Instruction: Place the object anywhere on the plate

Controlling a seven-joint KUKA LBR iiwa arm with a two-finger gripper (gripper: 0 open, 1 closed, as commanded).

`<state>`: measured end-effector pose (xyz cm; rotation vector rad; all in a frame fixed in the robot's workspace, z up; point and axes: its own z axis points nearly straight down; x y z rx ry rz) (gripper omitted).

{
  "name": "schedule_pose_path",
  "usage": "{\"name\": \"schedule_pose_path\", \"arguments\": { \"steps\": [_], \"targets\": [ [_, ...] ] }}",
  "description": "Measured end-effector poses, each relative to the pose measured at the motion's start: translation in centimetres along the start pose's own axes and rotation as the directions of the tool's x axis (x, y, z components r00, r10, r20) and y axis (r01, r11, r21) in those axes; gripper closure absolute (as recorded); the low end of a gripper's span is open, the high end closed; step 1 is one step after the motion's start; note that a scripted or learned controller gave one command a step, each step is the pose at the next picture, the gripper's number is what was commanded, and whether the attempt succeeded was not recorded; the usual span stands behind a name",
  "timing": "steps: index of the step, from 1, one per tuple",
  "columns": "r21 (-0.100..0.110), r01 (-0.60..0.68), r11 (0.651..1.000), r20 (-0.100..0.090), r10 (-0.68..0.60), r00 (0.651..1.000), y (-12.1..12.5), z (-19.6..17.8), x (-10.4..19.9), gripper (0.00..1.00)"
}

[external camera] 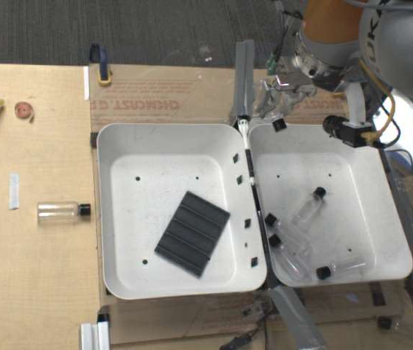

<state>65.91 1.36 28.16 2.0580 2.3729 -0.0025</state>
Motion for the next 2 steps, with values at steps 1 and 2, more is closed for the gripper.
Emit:
{"name": "schedule_pose_path", "arguments": {
  "steps": [1, 2],
  "targets": [
    [0.004, 0.05, 0.999, -0.001, -0.05, 0.999, -8.6, 9.2, 5.7, 1.0],
    [0.003, 0.025, 1.0, 0.0, -0.025, 1.0, -16.2, 9.2, 15.4, 1.0]
  ]
}}
